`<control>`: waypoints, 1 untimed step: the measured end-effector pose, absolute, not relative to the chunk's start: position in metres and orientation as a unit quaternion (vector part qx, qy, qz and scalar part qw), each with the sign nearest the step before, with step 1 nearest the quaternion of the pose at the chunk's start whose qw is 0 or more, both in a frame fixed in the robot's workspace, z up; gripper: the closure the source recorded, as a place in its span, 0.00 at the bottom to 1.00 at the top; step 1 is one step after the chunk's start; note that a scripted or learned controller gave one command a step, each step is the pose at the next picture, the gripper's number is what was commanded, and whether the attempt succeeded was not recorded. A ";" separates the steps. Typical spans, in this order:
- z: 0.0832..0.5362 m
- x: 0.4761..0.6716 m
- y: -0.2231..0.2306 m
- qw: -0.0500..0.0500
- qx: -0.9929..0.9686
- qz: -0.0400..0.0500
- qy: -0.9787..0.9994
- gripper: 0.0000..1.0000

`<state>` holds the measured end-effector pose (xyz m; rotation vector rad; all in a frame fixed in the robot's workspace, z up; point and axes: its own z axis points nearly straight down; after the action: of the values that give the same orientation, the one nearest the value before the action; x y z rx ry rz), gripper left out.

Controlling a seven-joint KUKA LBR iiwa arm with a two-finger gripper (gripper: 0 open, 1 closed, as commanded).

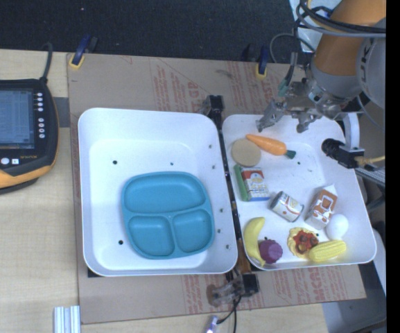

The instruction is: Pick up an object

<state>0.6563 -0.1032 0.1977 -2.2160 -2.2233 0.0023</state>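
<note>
The right bin (352, 179) holds several toy foods. An orange carrot (267, 144) lies near its far edge beside a tan round cookie (246, 152). A small carton (254, 184), a tin can (286, 206), a brown snack box (322, 207), a white egg (338, 225), a banana (253, 238), a purple item (270, 250), a pizza slice (302, 241) and a corn cob (327, 251) lie nearer. My gripper (286, 119) hangs open over the bin's far edge, just above the carrot, with nothing between its fingers.
The left bin (99, 186) holds a blue divided plate (167, 214). A teach pendant (12, 134) lies at the far left of the bench. A black fitting (340, 152) sits at the right bin's right side. Clamps hold the cardboard at the back.
</note>
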 end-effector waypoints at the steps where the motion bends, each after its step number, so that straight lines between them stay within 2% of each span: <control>1: 0.192 0.652 -0.067 0.002 -0.705 0.002 -0.709 0.00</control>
<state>0.6523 -0.0674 0.1915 -2.2129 -2.2242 0.0072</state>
